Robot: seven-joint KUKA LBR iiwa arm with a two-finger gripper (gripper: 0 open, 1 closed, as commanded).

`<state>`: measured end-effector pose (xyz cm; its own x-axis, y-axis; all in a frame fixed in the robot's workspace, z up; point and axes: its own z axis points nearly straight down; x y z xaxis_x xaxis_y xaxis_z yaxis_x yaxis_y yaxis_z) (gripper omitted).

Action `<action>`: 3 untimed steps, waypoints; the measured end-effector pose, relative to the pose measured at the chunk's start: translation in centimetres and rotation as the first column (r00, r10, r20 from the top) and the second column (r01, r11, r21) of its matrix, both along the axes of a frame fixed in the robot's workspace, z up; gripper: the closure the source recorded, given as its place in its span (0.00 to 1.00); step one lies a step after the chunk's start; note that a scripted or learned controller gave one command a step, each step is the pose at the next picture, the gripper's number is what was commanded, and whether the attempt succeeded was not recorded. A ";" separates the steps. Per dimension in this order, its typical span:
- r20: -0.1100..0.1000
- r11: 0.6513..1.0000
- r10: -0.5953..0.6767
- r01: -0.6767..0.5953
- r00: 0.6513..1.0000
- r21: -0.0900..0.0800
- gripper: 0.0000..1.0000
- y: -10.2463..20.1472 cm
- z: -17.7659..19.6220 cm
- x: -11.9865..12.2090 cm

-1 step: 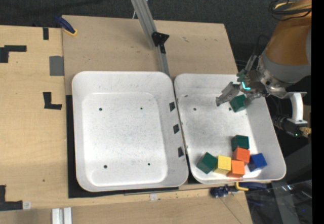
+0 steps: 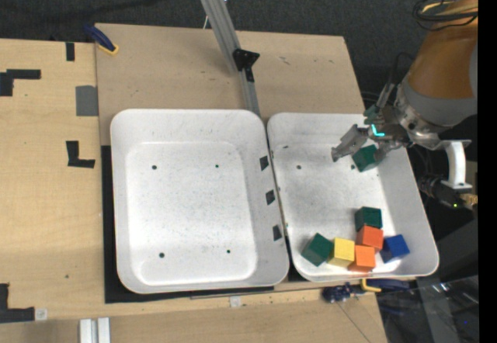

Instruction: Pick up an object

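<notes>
My gripper (image 2: 362,149) hangs over the upper right part of the right bin (image 2: 311,178), reaching in from the right. A dark green block (image 2: 365,158) sits tilted between its two fingers, so the gripper is shut on it. One grey finger (image 2: 344,147) shows to the left of the block. Several more blocks lie clustered in the bin's near right corner: a green one (image 2: 369,217), an orange one (image 2: 371,237), a blue one (image 2: 394,247), a yellow one (image 2: 343,250), a second orange one (image 2: 363,258) and a dark green one (image 2: 317,248).
The left bin (image 2: 186,194) stands beside the right one, their rims touching along the middle. A slanted metal pole (image 2: 221,12) rises behind the bins. A small blue object (image 2: 345,292) lies on the bench just in front of the right bin.
</notes>
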<state>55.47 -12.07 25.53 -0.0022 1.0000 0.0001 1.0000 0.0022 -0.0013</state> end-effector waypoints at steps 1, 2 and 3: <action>-0.005 1.000 -0.001 0.001 1.000 0.000 0.00 0.8 -4.7 0.2; -0.005 1.000 -0.002 0.002 1.000 0.000 0.00 0.7 -9.1 0.0; -0.005 1.000 -0.001 0.001 1.000 0.000 0.00 0.7 -14.2 0.8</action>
